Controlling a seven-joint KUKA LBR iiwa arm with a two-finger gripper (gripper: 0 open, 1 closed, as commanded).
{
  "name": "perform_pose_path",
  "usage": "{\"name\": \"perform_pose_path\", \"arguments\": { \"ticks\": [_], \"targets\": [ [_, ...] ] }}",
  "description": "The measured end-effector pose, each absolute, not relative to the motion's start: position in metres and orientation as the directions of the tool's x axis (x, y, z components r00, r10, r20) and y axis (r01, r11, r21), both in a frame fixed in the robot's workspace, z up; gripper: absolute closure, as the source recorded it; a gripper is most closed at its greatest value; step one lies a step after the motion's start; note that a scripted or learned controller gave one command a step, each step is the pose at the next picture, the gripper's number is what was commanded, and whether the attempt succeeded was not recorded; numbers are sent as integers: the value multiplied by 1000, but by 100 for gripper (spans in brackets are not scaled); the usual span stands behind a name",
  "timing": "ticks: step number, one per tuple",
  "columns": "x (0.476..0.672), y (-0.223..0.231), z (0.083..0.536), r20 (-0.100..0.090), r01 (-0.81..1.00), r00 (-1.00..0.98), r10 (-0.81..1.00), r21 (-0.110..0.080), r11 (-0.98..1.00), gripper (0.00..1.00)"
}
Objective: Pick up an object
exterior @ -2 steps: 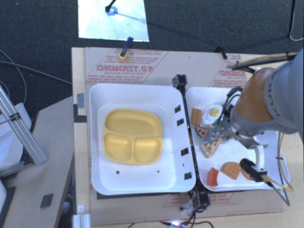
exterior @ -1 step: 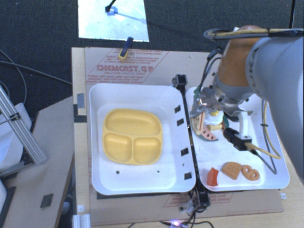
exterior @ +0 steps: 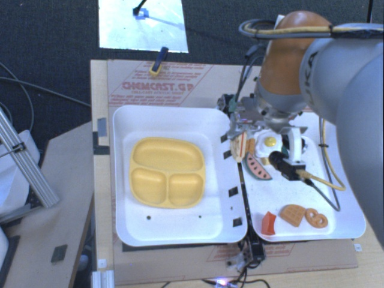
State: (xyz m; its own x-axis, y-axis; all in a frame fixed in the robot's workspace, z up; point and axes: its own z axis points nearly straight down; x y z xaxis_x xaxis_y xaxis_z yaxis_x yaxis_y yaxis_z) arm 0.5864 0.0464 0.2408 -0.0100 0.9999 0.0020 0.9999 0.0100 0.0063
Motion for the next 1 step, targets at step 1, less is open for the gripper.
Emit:
{"name": "perform_pose_path", "arguments": {
  "ticks": [1],
  "targets": [
    [542,26,311,1,1000,0,1000,7,0,100]
  ]
}}
